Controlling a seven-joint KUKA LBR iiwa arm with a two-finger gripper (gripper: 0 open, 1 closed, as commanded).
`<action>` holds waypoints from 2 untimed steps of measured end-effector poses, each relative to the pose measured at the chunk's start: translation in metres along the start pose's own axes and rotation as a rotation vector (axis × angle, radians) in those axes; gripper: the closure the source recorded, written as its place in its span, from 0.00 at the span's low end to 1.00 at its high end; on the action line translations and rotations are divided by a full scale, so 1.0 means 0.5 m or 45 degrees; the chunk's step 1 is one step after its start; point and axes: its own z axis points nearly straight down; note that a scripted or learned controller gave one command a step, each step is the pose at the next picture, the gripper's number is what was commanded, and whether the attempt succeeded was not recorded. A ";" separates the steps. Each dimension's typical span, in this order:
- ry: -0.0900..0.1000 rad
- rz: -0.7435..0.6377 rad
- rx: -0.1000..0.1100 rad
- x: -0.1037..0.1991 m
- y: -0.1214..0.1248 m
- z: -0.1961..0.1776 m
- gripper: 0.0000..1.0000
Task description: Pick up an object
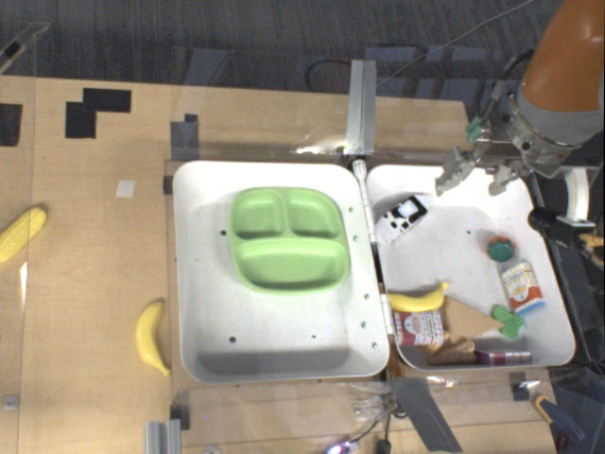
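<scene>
My gripper (471, 180) hangs over the far edge of the right bin (463, 227), open, with nothing between its fingers. Below it in that bin lie a black-and-white box (403, 215), a red and green ball (500, 249), a small carton (521, 288), a yellow banana (417, 301), a green toy (509, 322), a red packet (421, 329) and a dark marker (502, 356). The box is the closest item, to the gripper's left and nearer the camera.
The left bin (203, 282) holds a green divided plate (286, 237). On the bench at the left lie a second banana (151, 337) and a corn cob (20, 235). A metal divider (369, 253) separates the bins.
</scene>
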 end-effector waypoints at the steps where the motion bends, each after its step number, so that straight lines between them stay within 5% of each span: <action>1: 0.000 -0.008 0.001 0.027 0.085 0.194 0.00; 2: -0.001 -0.045 -0.007 -0.018 0.129 0.387 0.00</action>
